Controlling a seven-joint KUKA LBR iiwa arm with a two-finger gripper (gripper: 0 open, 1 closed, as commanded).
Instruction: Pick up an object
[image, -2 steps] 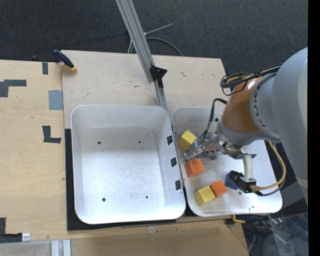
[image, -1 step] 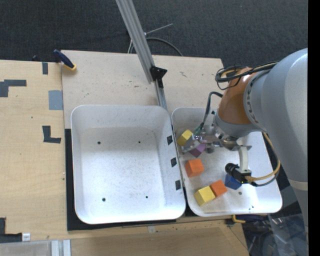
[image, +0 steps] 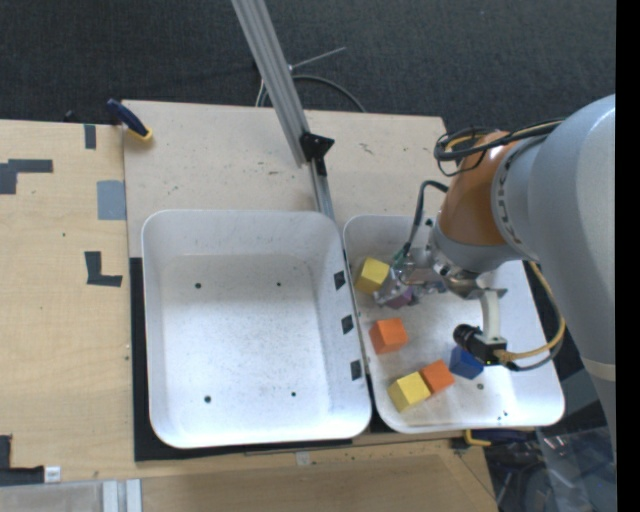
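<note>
Two white bins sit side by side on a pale wooden counter (image: 60, 300), which rests over dark carpet (image: 150, 50) at the far edge. On the far left of the counter lies a small blue and yellow tool (image: 130, 118), well apart from the work. The left bin (image: 160, 240) stands ready as a place to drop things, its floor only speckled with dark dots. A slanted metal bar (image: 280, 80) runs down from the far side to the seam between the bins.

The right bin (image: 540, 400) holds the objects to choose from: a yellow block (image: 374, 274) far left, an orange block (image: 389, 334) nearer, then another yellow block (image: 409, 390) touching a second orange block (image: 437, 377), and a blue block (image: 465, 362) to the right. The gripper (image: 408, 285) hangs low just beside the far yellow block, over a small purplish thing (image: 398, 297), probably its target. I cannot tell how wide it stands or whether it grips anything.
</note>
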